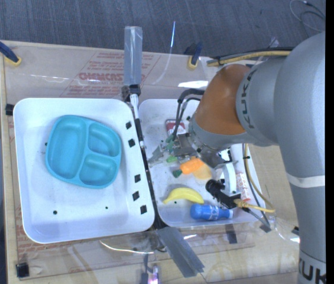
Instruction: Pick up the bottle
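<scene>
So, nearest the camera, the blue bottle (211, 212) is seen lying on its side right against the front wall of the right bin (155, 114), a yellow banana (182, 194) just beside it. Not much free room is left there. Further back, an orange piece (193, 168) is found near the hand (175, 151), which is lowered among small clutter; how wide it's spread can't be told. The left bin (28, 176) is taken up by a blue divided plate (84, 151), with bare floor around it.

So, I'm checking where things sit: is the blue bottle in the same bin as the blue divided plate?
No, the bottle lies in the right bin, the plate in the left bin.
</scene>
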`<state>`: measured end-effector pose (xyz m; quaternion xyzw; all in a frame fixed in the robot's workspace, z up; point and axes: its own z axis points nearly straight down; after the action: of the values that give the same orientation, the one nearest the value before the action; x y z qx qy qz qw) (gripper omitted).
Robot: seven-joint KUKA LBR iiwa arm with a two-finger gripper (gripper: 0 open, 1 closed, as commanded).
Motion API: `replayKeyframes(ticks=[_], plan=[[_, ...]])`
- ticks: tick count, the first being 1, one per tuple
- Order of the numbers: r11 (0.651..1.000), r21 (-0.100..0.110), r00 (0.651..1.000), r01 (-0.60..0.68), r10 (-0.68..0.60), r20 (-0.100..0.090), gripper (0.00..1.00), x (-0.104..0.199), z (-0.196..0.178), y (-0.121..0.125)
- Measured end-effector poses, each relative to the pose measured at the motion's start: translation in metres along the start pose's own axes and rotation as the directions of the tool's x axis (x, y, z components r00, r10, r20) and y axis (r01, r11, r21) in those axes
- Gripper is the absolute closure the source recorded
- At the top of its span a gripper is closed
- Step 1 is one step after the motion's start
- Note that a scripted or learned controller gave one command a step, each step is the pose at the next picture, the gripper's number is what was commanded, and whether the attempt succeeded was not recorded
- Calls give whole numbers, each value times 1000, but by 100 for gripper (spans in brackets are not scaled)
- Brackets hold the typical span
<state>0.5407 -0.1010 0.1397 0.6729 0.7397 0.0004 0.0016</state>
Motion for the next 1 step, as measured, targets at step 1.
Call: replayKeyframes(ticks=[1], plan=[[997,5,997,81,-81,-4,0,-57,4,-50]])
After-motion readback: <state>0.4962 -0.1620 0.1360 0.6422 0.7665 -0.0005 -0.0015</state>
